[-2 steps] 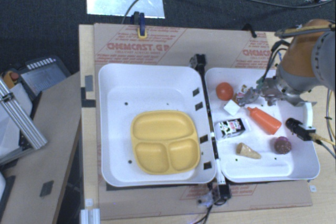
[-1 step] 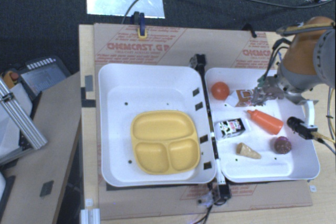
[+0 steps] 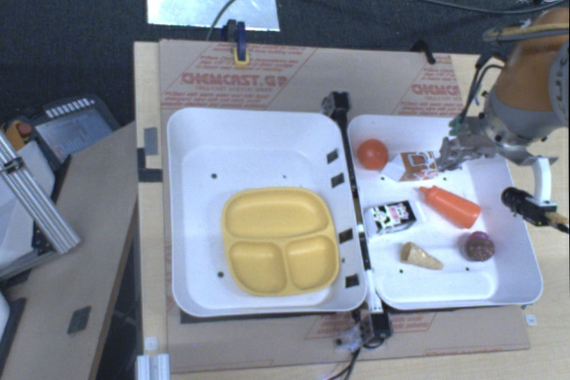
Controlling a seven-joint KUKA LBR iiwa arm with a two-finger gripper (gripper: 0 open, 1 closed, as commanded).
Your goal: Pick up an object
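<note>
The right bin (image 3: 508, 285) holds a red-orange ball (image 3: 372, 154), a brown and white packet (image 3: 418, 165), an orange bottle (image 3: 451, 206), a black and white carton (image 3: 391, 215), a tan wedge (image 3: 419, 256) and a dark maroon ball (image 3: 479, 246). My gripper (image 3: 451, 154) hangs over the back of this bin, just right of the brown packet and above the orange bottle's cap end. Nothing shows between its tips.
The left bin (image 3: 196, 147) holds a yellow divided tray (image 3: 280, 238). A black divider clip strip (image 3: 347, 191) runs between the bins. A grey device (image 3: 76, 127) and an aluminium rail (image 3: 36, 200) sit at the left, off the bench.
</note>
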